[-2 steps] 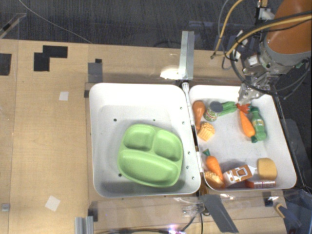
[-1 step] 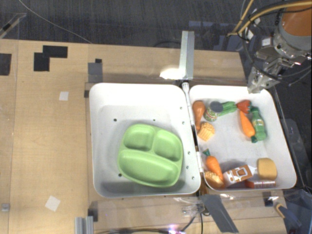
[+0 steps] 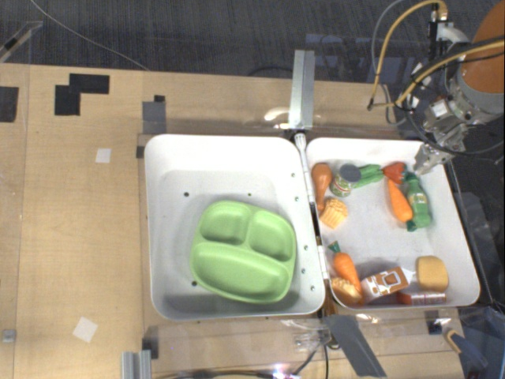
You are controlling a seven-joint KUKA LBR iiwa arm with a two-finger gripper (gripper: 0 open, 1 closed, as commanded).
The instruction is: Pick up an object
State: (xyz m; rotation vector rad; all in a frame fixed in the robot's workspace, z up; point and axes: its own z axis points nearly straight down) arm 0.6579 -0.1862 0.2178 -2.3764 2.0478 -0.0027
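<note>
while upright, green bottle (image 3: pixel 417 204) points bin-rearward.

The arm (image 3: pixel 481 69) runs off the right edge; the hand's (image 3: pixel 432 158) finger state is unreadable.

No legible text, brand, number or sign found anywhere on the bench or in either bin. Printed labelling noted on three items in the right bin (image 3: pixel 465 235): a small jar (image 3: pixel 342 185) with a label around its body, a green bottle (image 3: pixel 417 202) with a pale label, and a red-and-white carton (image 3: pixel 387 282) lying near the front wall. Lettering on all three too small and blurred to read. Black square markings (image 3: pixel 81 91) on the benchtop, bearing no characters.
</note>
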